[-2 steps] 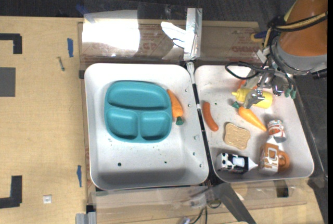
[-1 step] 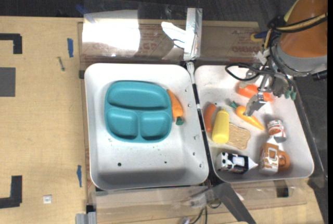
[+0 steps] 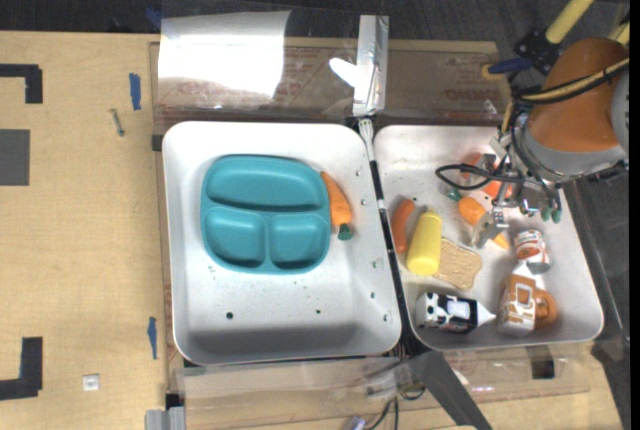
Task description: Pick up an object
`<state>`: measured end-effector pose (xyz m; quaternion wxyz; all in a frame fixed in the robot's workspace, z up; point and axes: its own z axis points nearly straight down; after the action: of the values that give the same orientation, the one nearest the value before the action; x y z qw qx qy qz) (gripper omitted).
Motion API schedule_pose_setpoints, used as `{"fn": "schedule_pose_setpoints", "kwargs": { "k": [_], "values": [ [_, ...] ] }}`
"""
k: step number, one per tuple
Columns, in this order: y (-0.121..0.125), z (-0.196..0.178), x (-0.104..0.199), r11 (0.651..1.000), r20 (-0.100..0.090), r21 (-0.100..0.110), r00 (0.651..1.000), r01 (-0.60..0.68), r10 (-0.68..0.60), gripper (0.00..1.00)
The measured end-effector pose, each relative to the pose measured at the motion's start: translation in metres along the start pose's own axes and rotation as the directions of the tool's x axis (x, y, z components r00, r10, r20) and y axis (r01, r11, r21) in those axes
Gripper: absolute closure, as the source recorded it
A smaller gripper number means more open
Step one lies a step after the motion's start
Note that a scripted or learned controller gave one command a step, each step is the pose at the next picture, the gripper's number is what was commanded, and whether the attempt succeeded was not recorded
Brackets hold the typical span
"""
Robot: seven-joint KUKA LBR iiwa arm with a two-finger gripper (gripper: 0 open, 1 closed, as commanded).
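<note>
In the right bin (image 3: 575, 263) lie several small toys. An orange sausage (image 3: 402, 223) and a yellow cylinder (image 3: 424, 242) sit side by side at the left. A tan cracker (image 3: 459, 265) lies beside them, and a black-and-white cow toy (image 3: 447, 311) sits near the front. At the right are a small red-and-white can (image 3: 530, 248) and an orange-and-white item (image 3: 522, 303). My gripper (image 3: 492, 210) reaches down from the right over a small orange piece (image 3: 472, 210) near the bin's back. Cables and its own body hide the tips.
The left bin (image 3: 190, 298) holds a teal divided plate (image 3: 265, 212) with a toy carrot (image 3: 339, 204) at its right edge. A raised ridge (image 3: 381, 228) separates the two bins. A clear plastic sheet (image 3: 270, 63) stands behind them.
</note>
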<state>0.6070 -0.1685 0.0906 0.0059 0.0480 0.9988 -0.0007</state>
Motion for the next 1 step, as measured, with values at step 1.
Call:
{"fn": "schedule_pose_setpoints", "kwargs": {
  "k": [1],
  "values": [
    [0.0016, -0.0124, -0.0031, 1.000, 0.011, 0.000, 1.000, 0.001, -0.001, 1.00]
  ]
}}
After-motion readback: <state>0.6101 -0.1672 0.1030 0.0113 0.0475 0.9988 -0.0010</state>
